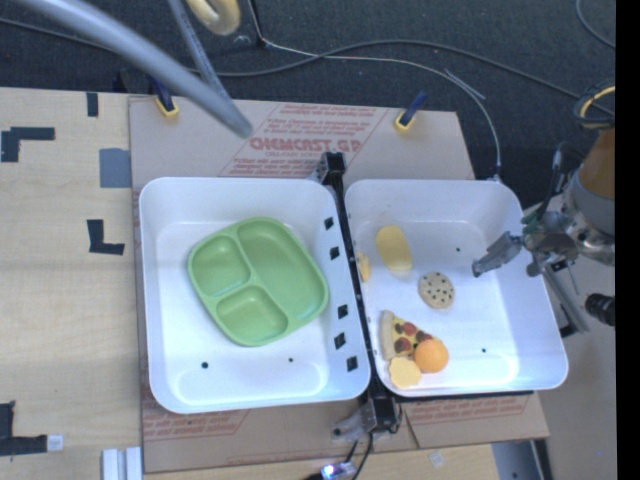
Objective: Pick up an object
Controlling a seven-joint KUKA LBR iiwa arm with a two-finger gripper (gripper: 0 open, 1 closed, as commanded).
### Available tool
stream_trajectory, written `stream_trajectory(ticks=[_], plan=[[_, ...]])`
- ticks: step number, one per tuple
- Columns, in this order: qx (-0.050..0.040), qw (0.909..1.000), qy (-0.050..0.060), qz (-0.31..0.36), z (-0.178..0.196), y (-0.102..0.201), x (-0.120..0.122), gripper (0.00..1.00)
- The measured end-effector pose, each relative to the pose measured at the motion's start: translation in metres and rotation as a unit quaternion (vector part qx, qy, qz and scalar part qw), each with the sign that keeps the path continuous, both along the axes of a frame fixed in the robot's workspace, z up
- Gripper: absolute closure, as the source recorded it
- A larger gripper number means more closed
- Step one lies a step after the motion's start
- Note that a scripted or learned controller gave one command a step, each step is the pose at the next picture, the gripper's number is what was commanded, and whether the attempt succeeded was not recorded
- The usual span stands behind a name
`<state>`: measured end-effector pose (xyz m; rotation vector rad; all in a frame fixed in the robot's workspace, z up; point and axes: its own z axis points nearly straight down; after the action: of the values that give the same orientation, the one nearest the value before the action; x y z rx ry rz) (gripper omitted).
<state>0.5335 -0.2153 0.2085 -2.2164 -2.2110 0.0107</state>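
Pincer: the gripper (500, 256) is hanging over the right edge of the right bin (520, 368); I cannot tell if it is open or closed, and nothing is showing in it.
Arm: the grey arm (590, 208) is reaching in from the right side.
Cookie: a round spotted cookie (436, 290) is lying in the middle of the right bin, near the pincer but apart from it.
Yellow piece: a yellow block (393, 248) is sitting toward the bin's back left.
Front pile: a pizza slice (398, 334), an orange ball (431, 355) and a pale round piece (404, 372) are touching near the front left corner.
Left bin: the left bin (170, 368) is holding a green tray (258, 280) with three parts.
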Motion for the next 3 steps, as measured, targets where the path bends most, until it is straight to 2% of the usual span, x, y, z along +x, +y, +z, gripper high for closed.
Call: stream_trajectory(ticks=[1,2,3], plan=[[-0.0014,1.0,-0.006,0.002,0.006,0.0,0.003,0.0],[-0.0007,1.0,-0.002,0.002,-0.059,0.003,0.0,0.0],[-0.0017,1.0,-0.006,0.001,-0.119,0.007,0.004,0.0]])
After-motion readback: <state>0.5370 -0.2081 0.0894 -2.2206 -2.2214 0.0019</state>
